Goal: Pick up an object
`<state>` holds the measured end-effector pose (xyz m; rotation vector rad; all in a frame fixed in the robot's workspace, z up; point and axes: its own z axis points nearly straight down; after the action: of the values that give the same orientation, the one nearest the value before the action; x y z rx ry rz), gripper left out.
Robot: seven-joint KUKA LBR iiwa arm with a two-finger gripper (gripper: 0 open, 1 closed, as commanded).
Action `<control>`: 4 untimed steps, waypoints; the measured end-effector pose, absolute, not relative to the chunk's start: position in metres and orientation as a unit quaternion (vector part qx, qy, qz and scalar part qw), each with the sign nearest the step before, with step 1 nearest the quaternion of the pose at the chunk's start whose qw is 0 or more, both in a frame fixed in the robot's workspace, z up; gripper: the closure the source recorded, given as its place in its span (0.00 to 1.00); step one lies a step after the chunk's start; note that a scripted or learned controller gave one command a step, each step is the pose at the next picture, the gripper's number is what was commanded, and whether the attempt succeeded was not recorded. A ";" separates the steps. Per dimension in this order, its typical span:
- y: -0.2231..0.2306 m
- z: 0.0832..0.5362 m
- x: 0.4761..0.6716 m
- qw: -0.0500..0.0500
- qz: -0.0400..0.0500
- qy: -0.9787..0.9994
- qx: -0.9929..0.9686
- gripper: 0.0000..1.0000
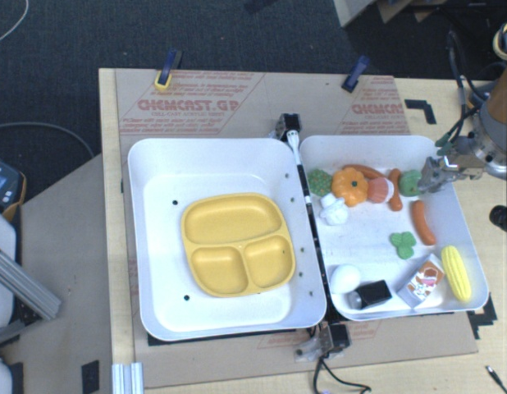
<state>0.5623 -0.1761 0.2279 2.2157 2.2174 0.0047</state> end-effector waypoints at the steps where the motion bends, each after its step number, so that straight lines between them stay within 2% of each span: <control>1: -0.121 0.234 0.590 0.002 0.002 0.709 0.705 1.00; 3: -0.012 0.219 0.643 0.001 0.002 0.709 0.705 1.00; 4: 0.028 0.235 0.663 0.002 0.002 0.709 0.705 1.00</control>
<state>0.6634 0.0284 0.2351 2.2133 2.2247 0.0076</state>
